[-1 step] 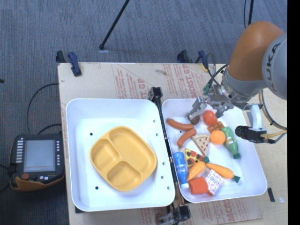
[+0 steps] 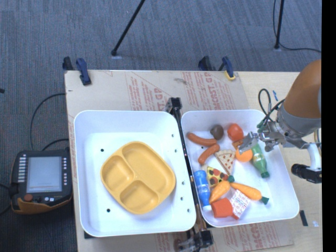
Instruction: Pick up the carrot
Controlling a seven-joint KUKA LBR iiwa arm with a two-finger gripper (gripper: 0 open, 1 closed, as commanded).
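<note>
Sitting on the bench (image 2: pixel 131 88) are two white bins side by side: the left bin (image 2: pixel 89 140) is carrying a yellow divided plate (image 2: pixel 137 176) near its centre, and the right bin (image 2: pixel 286 193) is holding a heap of toy food. Reaching in from 3 o'clock, the grey arm (image 2: pixel 302 101) w/ its orange band is hanging over that bin's 2 o'clock area, and the gripper (image 2: pixel 255 138) is hovering just above an orange piece (image 2: pixel 243 154) and right beside the green bottle (image 2: pixel 259 161) (fingers too small and cluttered here, so open vs shut: can't tell).

The carrot (image 2: pixel 247 191) is lying at approx 5 o'clock in the right bin, well apart from the gripper, green tip pointing to 4 o'clock. A second orange cone-shaped piece (image 2: pixel 220 191) is leaning just at its 9 o'clock. The blue bottle (image 2: pixel 202 188) is resting along the bin's 8 o'clock wall. Two sausages (image 2: pixel 202 139) are lying toward 10 o'clock, w/ a pizza slice (image 2: pixel 226 160) near the middle. A red tomato (image 2: pixel 234 131) and a brown lump (image 2: pixel 217 132) are sitting at 12 o'clock. A red block (image 2: pixel 222 208) is sitting at 6 o'clock.
</note>
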